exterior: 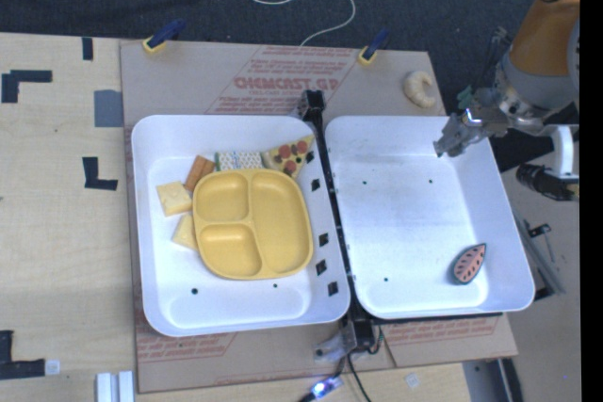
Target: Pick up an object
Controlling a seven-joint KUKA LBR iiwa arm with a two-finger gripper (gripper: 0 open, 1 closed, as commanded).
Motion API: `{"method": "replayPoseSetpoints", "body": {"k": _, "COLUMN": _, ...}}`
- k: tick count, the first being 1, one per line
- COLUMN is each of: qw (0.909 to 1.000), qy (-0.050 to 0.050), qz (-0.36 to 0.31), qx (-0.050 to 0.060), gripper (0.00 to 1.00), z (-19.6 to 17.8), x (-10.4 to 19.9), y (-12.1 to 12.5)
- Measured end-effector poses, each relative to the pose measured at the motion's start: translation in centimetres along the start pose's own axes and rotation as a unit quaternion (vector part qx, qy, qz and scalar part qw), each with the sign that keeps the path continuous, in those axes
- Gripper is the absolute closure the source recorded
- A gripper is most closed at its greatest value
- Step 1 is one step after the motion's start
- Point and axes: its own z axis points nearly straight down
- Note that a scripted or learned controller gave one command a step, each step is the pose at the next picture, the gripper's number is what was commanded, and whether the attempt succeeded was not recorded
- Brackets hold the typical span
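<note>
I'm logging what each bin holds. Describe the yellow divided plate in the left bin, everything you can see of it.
The yellow divided plate is a rounded square of what looks like matte plastic, with raised ridges splitting it into three compartments: two on the upper side and one wider one below. All three look empty. It lies flat, right way up and slightly turned, near the middle of the left bin. Several small food-like pieces sit around its upper and left edges, some seemingly tucked against or under its rim.

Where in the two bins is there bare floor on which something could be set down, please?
The right bin is mostly bare, from the gripper at its far edge to the leaf-shaped toy in its near right corner. The left bin is crowded by the yellow plate and food pieces; only its near strip is free.
</note>
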Motion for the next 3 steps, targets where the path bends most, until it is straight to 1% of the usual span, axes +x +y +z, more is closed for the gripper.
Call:
{"method": "replayPoseSetpoints", "body": {"k": 2, "qw": 1.0000, "qy": 0.001, "qz": -0.002, "qx": 0.003, "gripper": 1.00, "z": -0.4, "x": 8.8, "y": -1.4}}
{"method": "replayPoseSetpoints", "body": {"k": 3, "qw": 1.0000, "qy": 0.001, "qz": -0.002, "qx": 0.004, "gripper": 1.00, "z": 1.2, "x": 13.7, "y": -2.6}}
